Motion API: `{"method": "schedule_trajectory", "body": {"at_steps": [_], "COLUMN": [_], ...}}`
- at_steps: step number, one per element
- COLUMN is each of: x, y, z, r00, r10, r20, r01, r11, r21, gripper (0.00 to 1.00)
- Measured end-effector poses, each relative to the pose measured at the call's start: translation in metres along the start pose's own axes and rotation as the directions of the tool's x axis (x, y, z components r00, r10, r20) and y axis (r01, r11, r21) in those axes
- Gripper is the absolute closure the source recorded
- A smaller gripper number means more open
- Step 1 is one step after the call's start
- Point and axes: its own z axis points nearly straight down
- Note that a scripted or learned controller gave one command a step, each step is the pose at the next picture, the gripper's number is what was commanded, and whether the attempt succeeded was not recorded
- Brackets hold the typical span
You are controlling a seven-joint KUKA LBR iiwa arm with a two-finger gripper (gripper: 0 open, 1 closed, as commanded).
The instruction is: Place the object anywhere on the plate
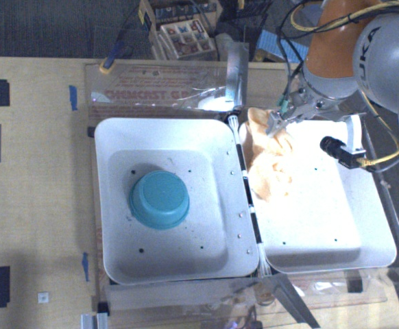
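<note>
In the camera view, the gripper (280, 120) is working at the far left corner of the right bin (364, 252), its fingers closing on the edge of a pale, crumpled cloth-like object (271, 173); I judge a firm pinch and a slow lift best before carrying it. The left bin (110, 142) is holding a teal plate (160, 199), looking more like an upturned bowl.

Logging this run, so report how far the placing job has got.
Done: nothing visibly placed yet. The blue bowl sits upside down in the left bin, apart from the arm. In hand: the gripper is at the right bin's upper left corner, over a pale, washed-out thing I cannot identify. Left: the placing itself.
</note>
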Motion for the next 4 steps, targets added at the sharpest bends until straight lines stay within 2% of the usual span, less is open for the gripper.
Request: {"method": "schedule_trajectory", "body": {"at_steps": [1,2,3,4], "x": [-0.002,0.046,0.088,0.138], "y": [0.001,0.014,0.024,0.045], "z": [-0.040,-0.050,-0.054,-0.042], "r00": [1.000,0.921,0.699,0.367], "r10": [0.001,-0.389,-0.715,-0.930], "r20": [0.000,-0.003,-0.002,0.000], "r01": [-0.001,0.389,0.715,0.930], "r11": [1.000,0.921,0.699,0.367], "r21": [0.000,0.001,-0.001,-0.003], "gripper": [1.00,1.00,1.00,1.00]}}
